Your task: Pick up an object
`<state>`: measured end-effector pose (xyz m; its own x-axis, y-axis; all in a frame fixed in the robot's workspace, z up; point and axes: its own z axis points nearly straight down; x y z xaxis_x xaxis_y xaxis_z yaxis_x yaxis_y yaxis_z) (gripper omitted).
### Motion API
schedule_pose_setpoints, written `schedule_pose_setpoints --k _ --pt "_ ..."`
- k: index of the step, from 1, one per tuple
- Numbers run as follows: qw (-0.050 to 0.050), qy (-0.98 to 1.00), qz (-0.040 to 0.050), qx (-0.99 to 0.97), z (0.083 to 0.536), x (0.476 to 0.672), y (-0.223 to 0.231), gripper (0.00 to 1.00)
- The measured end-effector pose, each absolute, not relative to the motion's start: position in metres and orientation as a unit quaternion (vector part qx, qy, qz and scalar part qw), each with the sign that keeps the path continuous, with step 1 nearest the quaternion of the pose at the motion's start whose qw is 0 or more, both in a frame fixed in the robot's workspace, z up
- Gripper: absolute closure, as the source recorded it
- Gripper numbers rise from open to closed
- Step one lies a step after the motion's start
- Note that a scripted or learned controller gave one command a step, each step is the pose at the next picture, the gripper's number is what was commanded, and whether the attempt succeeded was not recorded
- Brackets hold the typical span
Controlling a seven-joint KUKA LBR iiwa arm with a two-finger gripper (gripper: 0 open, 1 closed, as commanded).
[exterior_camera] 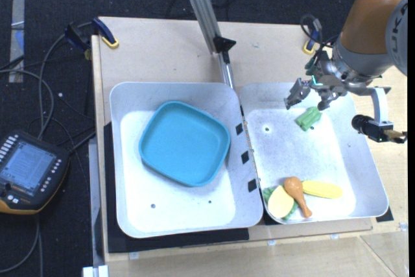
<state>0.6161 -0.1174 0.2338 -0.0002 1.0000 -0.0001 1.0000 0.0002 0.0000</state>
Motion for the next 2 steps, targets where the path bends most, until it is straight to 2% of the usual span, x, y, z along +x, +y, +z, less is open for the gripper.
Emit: schedule_pose_setpoints --k 1,2 --pt "0.0 0.707 -0.0001 0.707 0.234 0.616 -0.117 0.0" --pt "-0.002 0.707 -0.0015 0.707 0.178 0.624 -0.114 0.0"
